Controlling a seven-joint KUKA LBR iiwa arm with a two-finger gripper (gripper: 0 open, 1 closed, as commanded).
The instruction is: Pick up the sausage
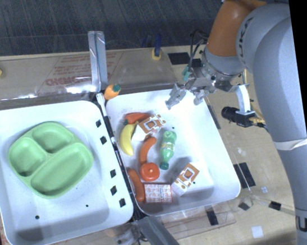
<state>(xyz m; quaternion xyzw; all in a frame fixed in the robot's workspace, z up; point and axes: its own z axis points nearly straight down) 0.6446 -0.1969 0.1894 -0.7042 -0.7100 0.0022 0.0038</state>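
Tabletop carries two white bins side by side. Left bin holds a green divided plate. Right bin holds the food clutter, packed along its left half against the divider.

Arm comes in from the right edge; gripper hangs over the right bin's far edge, near its far right corner. Jaws look spread, nothing between them, one fingertip pointing toward the pile. Not fully sure of the gap at this angle.

Sausage: best guess is the orange-red link mid-pile, just right of the banana, left of the green bottle, touching the round red piece at its near end. A second reddish link lies along the left wall near the near edge, could be the target instead.

Key relation: sausage lies toward the near-left of the jaws, well apart. Long axis runs roughly far-to-near with a slight tilt, so the jaws need to close across it left-to-right. Tight: banana and bottle flank it closely.
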